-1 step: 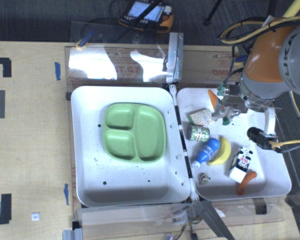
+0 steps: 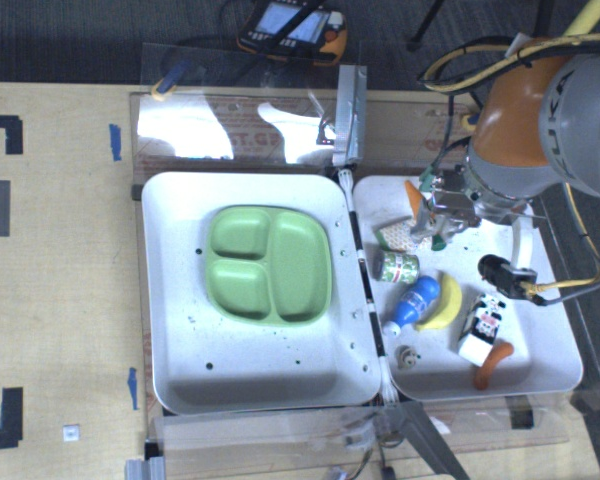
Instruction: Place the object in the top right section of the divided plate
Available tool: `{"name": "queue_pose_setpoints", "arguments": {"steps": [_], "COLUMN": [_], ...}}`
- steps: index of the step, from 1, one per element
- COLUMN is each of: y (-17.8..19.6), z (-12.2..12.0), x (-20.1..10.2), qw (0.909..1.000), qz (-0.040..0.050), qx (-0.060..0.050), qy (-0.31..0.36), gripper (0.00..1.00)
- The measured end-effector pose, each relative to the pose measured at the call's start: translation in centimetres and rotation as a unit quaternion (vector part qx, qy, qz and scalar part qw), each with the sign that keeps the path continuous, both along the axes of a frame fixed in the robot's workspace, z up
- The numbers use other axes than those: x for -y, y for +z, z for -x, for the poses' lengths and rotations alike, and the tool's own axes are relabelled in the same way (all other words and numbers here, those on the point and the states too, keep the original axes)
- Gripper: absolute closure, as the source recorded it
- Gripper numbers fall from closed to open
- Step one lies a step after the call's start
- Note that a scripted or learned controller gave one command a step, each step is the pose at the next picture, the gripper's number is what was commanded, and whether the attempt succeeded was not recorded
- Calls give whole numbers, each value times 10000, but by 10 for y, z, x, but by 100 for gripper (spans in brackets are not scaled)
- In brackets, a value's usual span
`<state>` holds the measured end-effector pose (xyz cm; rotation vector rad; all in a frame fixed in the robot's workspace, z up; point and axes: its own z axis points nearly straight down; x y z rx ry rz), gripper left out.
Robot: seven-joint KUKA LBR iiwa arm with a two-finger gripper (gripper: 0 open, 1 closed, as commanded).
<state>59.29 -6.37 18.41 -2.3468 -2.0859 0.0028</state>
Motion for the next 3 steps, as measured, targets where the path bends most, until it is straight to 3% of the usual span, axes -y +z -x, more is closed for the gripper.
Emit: {"name": "queue_pose_setpoints", "arguments": {"steps": [1,2,3], "y": [0,0,1], "z": [20,5,84], "x": [-1,-50,-113], "qw": [9999,9780,9256], "qz": [-5,10,10], "qx": [-11,12,-31], "qy": [-170,-2087,-3786], "gripper": [100,100,100]}}
